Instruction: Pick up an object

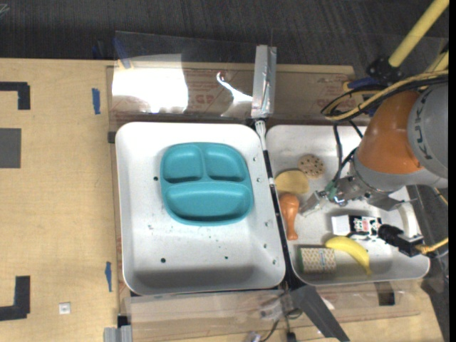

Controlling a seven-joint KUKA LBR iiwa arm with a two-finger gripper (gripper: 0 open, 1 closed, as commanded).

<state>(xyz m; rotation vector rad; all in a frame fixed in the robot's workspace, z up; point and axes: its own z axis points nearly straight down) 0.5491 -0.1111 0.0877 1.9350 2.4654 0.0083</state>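
Here, gripper (pixel 322 197) low in right bin (pixel 324 135), beside carrot (pixel 289 214) and yellow fruit (pixel 292 182). Jaw state: cannot tell. Risk judged: crowded items nudged aside, jaws closing on nothing.

Two white bins (pixel 135 191), one teal tray (pixel 206 182), one banana (pixel 349 250), one carrot (pixel 289 212), one cookie (pixel 310 164).

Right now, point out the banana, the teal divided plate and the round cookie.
banana (pixel 349 251), camera view, middle of its yellow curve.
teal divided plate (pixel 206 199), camera view, its large lower compartment.
round cookie (pixel 310 165), camera view, its centre.
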